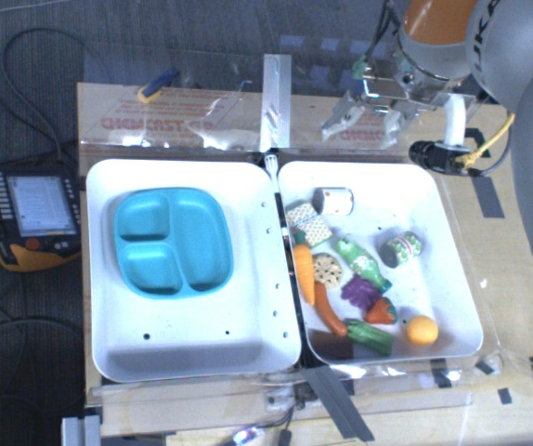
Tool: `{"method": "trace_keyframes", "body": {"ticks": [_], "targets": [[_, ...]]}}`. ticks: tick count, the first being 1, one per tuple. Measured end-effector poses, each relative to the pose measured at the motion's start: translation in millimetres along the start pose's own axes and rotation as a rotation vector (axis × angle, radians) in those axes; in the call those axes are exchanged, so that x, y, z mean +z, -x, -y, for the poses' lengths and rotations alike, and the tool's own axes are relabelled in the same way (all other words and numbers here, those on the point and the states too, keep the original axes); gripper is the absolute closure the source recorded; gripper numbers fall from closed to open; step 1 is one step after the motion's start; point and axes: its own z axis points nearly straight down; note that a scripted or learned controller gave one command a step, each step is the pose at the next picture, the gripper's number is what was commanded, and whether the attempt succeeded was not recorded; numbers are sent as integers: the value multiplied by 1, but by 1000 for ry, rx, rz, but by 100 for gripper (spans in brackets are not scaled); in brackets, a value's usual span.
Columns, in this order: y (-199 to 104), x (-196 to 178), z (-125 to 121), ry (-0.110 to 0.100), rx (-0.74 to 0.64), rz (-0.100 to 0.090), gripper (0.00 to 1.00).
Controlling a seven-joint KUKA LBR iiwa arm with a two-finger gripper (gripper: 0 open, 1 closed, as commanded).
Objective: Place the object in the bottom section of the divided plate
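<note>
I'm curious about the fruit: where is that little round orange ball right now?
The small round orange ball lies in the right white bin, near its front right corner, just right of the red and green toy vegetables.

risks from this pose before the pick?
1. Clutter: the carrot, cookie and purple piece lie touching in the right bin, so the pincer, now raised beyond the bin's far rim, may nudge or grab two things.
2. The blue divided plate has low ridges; a drop near one may land in the wrong section.
</note>
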Motion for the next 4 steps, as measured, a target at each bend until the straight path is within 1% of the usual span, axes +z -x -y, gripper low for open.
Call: {"method": "trace_keyframes", "body": {"ticks": [1, 2, 3, 4], "targets": [[-1, -111, 0, 1, 150, -3, 0], [72, -17, -5, -3, 457, -4, 0], [118, 20, -9, -5, 612, -5, 0], [164, -95, -4, 0, 452, -1, 0]]}}
